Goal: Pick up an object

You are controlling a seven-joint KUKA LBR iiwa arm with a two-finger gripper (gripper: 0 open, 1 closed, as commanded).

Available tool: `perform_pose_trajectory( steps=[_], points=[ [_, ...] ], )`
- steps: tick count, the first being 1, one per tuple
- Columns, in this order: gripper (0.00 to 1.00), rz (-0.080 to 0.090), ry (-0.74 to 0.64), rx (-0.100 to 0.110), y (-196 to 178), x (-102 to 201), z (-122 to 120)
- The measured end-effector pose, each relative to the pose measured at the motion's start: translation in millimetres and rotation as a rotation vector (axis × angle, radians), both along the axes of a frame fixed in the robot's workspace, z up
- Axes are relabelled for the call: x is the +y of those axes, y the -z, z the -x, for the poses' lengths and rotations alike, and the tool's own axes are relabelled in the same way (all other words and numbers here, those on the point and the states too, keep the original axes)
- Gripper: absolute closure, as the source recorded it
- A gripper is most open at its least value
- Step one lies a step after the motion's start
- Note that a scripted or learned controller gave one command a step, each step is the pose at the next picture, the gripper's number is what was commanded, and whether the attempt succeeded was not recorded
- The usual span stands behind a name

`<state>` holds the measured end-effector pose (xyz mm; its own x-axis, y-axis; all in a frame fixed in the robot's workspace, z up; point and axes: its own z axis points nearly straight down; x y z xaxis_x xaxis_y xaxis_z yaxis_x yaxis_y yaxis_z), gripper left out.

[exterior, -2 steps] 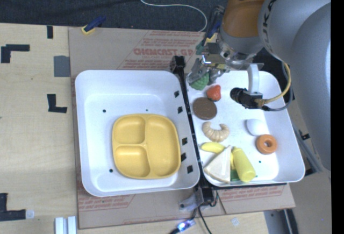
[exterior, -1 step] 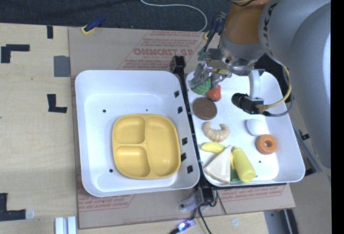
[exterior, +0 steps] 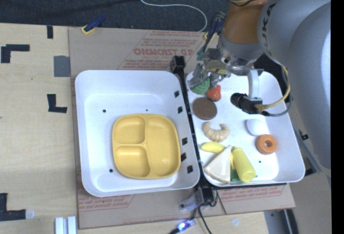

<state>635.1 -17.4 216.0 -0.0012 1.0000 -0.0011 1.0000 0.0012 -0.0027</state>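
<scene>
My gripper [exterior: 203,78] hangs low over the back left corner of the right bin [exterior: 285,171]. Its tips are down at a green item [exterior: 201,87], with a small red-orange piece [exterior: 214,93] just to the right. In front of them lie a brown round cookie [exterior: 205,108], a pale croissant-like piece [exterior: 216,130], a yellow banana-like piece [exterior: 212,147], a cream wedge [exterior: 219,165], a yellow bottle [exterior: 243,164], an orange donut [exterior: 266,144] and a small white item [exterior: 252,126].
The left bin [exterior: 97,93] holds a yellow divided plate [exterior: 145,146]. A black clip [exterior: 178,63] sits where the two bins meet at the back. A black part with cable [exterior: 244,102] hangs below the wrist over the right bin.
</scene>
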Motion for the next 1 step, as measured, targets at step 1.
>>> perform_pose_trajectory(
  steps=[1],
  points=[
    [1.00, 0.000, -0.001, -0.001, 1.7, 3.8, -7.5]
  ],
)
